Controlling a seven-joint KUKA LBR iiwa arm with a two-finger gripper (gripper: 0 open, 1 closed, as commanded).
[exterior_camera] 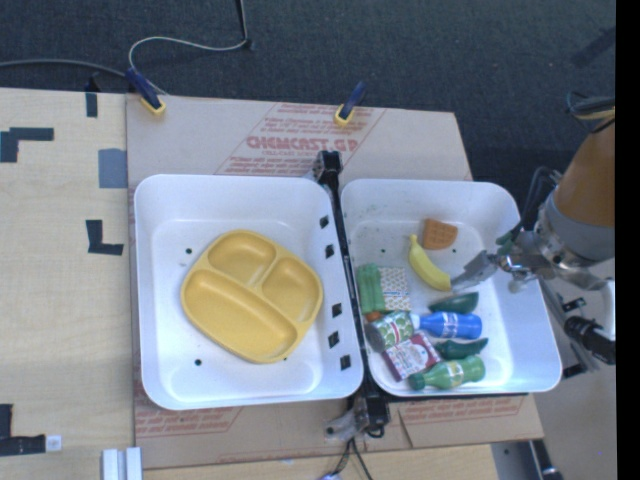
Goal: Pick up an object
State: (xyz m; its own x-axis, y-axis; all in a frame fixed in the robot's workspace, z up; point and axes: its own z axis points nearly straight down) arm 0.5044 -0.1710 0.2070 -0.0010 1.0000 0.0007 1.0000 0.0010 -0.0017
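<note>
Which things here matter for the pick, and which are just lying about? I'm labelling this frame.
Job: claw; pickable items in right bin: banana, blue bottle, green bottle, orange piece.
Lying about: yellow divided plate, left bin, yellow clamps.

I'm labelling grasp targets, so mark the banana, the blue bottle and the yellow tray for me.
banana (pixel 428 265): camera view, middle of its curved body.
blue bottle (pixel 452 325): camera view, centre of its body.
yellow tray (pixel 251 295): camera view, ridge between its compartments.
</note>
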